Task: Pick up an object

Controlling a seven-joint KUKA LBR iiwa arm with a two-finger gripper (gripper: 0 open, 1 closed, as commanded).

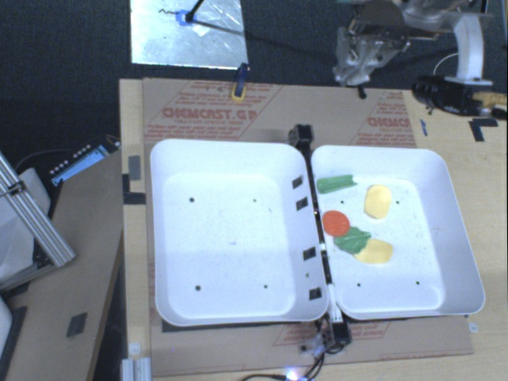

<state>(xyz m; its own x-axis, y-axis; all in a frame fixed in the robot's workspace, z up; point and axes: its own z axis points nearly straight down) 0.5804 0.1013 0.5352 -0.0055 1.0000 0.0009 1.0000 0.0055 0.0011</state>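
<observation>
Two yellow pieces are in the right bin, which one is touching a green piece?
The lower yellow piece: its left end meets the green piece beside the red disc. The upper yellow piece lies apart, touching nothing.

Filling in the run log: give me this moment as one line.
tool: raised beyond bins, carrying nothing | right bin: green strip, two yellow pieces, red disc, green leaf | pick: not begun

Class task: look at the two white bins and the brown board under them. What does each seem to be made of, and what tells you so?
The bins look like thin moulded plastic, smooth and slightly glossy: rounded corners, raised rims, soft light sheen. The board looks like matte corrugated cardboard: flat brown surface with red printed lettering. Neither can be confirmed by sight alone.
</observation>
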